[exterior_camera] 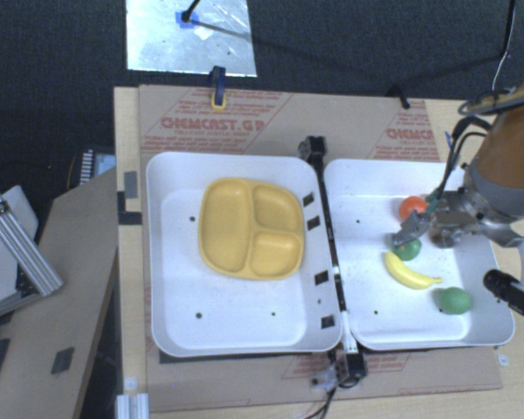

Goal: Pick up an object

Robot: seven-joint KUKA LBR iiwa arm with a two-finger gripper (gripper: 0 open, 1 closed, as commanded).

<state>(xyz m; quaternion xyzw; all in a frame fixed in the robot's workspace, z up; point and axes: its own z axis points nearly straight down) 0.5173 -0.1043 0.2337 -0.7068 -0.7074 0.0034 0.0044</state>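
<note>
**Arm hovers over fruit in right-hand bin**

Camera view: The grey arm with its orange band reaches in from the right, and its gripper hangs low over the right bin, above a tight cluster of play fruit. The gripper sits between an orange-red round piece just behind it and a small green piece directly beneath its tip, partly hidden by the metal. Whether the gripper is spread or closed cannot be told from this slanted angle, and nothing can be seen clamped in it, so no pickup can be claimed.

A yellow banana lies just beside the green piece, toward the front of the bin, and a second green fruit rests apart near the front right corner. With the pieces gathered in this one bin, it looks to be the source for the pick; the green piece under the tip is the likeliest target, judging from the gripper's position.

The left bin carries a yellow divided plate lying flat in its middle, well apart from the arm. Both bins sit side by side on a brown cardboard sheet that covers the bench and keeps them aligned beneath the camera.
</note>
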